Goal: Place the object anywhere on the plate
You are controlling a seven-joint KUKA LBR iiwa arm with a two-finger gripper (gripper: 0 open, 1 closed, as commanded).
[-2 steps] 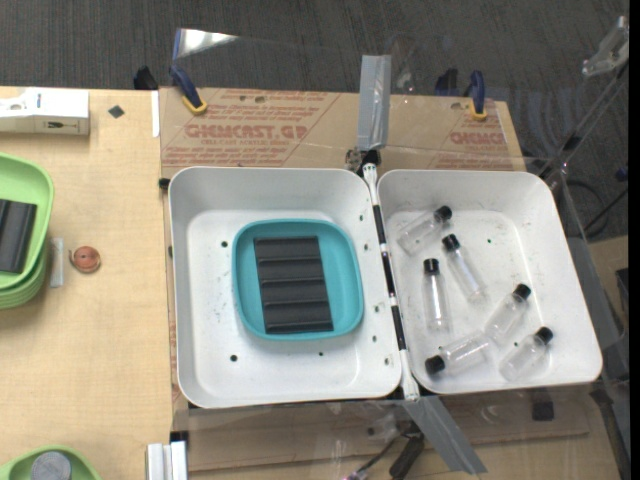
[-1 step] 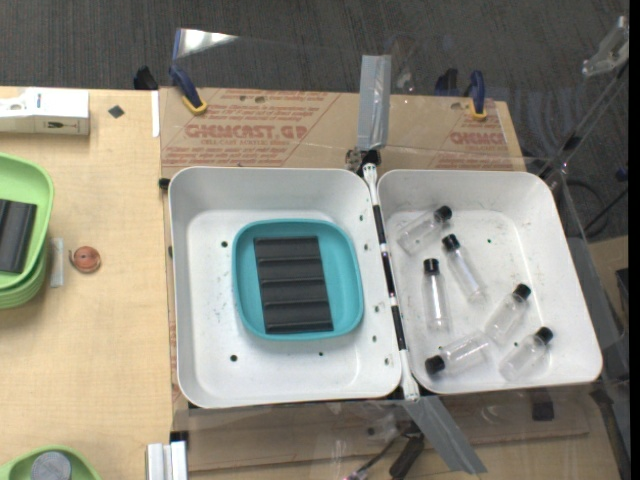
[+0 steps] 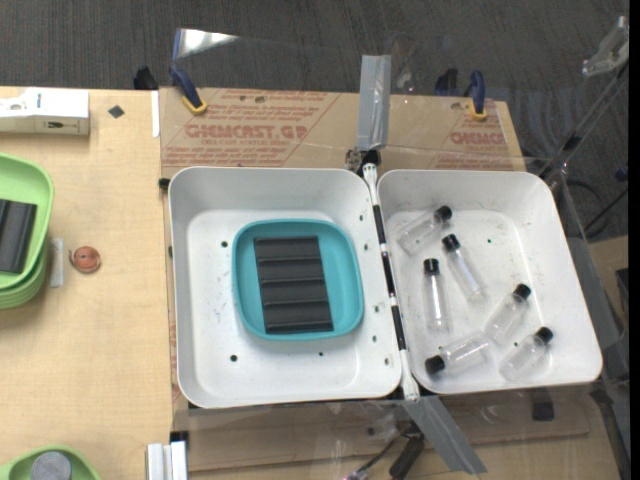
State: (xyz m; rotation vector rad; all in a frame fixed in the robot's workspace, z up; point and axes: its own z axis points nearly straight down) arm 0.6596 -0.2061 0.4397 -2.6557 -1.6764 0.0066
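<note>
6 clear vials with black caps point(image 3: 463, 268) lie scattered in the right bin point(image 3: 560, 268), some touching, all on their sides. Teal plate point(image 3: 345, 268) holding a dark ridged insert point(image 3: 292, 284) sits centred in the left bin point(image 3: 200, 268). Hand state: cannot tell.

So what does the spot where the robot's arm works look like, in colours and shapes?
Two shallow white bins with rounded corners sit side by side. The left bin holds a teal plate, a rounded square, with a black ribbed insert lying on it. The right bin holds six clear vials with black caps, scattered at different angles.
</note>
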